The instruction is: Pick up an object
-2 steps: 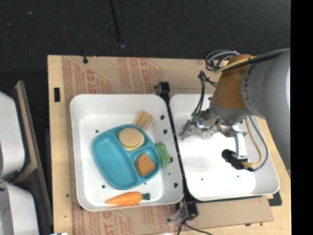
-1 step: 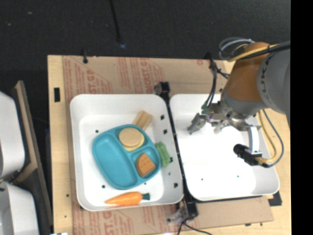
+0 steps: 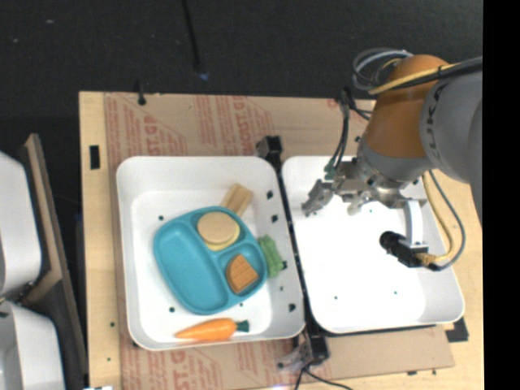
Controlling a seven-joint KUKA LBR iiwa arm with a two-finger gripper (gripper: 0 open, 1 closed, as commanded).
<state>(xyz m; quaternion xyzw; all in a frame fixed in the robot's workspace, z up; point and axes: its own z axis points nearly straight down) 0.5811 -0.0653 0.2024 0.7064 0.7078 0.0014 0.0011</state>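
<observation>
My gripper (image 3: 335,204) hangs over the upper left part of the right bin (image 3: 357,287), close to the divider between the bins. Its two fingers stand apart, open, with nothing between them. The objects lie in the left bin (image 3: 136,218). A blue divided plate (image 3: 188,266) holds a round tan biscuit (image 3: 219,227) and a brown toast piece (image 3: 242,273). A wooden block (image 3: 238,197) leans at the plate's upper edge, a green piece (image 3: 270,256) sits at its right edge, and an orange carrot (image 3: 211,329) lies near the bin's front wall.
The two bins meet along a dark clamp strip (image 3: 284,218). A black fitting with a cable (image 3: 404,249) hangs from the wrist over the right bin. The bench of cardboard (image 3: 187,124) surrounds the bins; white shapes (image 3: 16,218) stand at the far left.
</observation>
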